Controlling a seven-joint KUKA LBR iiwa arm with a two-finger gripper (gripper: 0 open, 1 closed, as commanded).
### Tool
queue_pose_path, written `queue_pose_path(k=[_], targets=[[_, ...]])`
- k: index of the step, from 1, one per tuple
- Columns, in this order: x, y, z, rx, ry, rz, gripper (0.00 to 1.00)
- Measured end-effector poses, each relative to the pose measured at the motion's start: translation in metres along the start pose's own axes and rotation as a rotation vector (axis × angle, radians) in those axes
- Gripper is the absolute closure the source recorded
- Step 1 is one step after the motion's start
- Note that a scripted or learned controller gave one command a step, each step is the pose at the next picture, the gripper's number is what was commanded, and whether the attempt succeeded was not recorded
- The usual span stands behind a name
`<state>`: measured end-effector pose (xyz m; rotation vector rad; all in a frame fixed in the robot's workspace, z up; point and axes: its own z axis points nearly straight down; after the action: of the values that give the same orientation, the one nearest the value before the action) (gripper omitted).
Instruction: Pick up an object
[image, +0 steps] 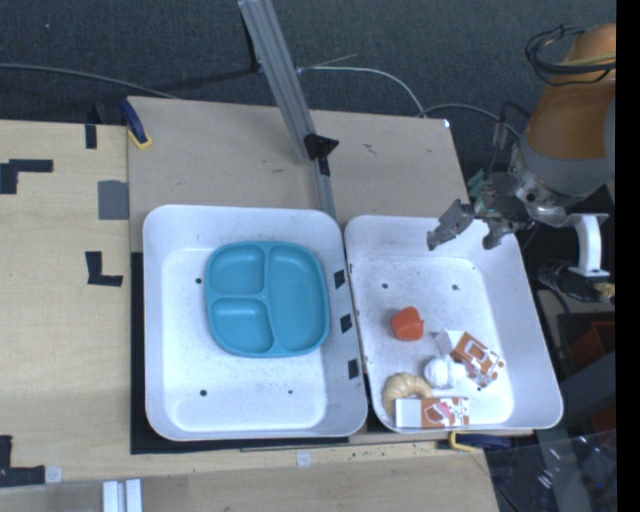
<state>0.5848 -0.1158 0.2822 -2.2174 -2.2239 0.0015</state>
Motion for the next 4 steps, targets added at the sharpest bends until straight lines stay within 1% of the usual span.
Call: queue_pose_path(k=[1, 2, 3, 4], targets=[[0.000, 0.000, 0.000, 0.000, 0.000, 0.000, 0.00], [0.005, -0.005, 0.063, 0.006, 0.000, 0.001, 0.00], [0.007, -0.003, 0.107, 0.005, -0.001, 0.001, 0.00], [0.001, -0.003, 0.170, 0.007, 0.000, 0.002, 0.00]])
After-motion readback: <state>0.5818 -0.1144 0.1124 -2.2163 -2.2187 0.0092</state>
